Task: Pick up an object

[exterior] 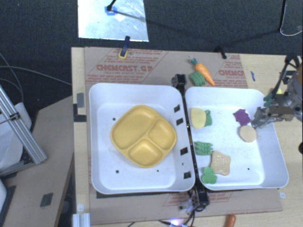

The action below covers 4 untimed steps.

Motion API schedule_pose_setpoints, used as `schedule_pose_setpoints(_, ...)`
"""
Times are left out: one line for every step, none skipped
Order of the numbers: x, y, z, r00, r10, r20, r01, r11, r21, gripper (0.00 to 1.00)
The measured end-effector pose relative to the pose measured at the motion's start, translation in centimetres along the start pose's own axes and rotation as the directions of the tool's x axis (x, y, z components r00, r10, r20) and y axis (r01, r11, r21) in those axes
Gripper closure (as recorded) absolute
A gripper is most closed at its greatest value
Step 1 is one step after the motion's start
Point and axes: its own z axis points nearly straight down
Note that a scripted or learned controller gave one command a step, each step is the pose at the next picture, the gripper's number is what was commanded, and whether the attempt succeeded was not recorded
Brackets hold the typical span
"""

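Crowded right bin (272, 167)
Gripper (258, 122) hangs low just beside purple piece (242, 117) and tan round (247, 134); finger state unreadable.

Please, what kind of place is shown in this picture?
Probably a robotics lab test bench. Two white bins sit on cardboard, one holding a yellow divided plate, the other toy food such as a purple piece. A robot claw reaches in.

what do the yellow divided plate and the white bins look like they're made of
Yellow divided plate: likely molded plastic, matte with a soft sheen, rounded compartment ridges. Left white bin and right white bin: probably thin formed plastic, smooth, slightly glossy, with rounded rims.
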Motion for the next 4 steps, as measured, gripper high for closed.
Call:
schedule_pose_setpoints(-2.1,0.0,2.9,1.000,-0.003,0.000,0.003,1.000,0.000,1.00)
schedule_pose_setpoints(-2.0,0.2,1.6,1.000,-0.008,0.001,0.008,1.000,-0.006,1.00)
schedule_pose_setpoints(-6.1,1.5,4.3,1.000,-0.002,0.002,0.002,1.000,-0.001,1.00)
schedule_pose_setpoints(-3.5,2.4,7.6,1.000,-0.010,-0.001,0.010,1.000,0.000,1.00)
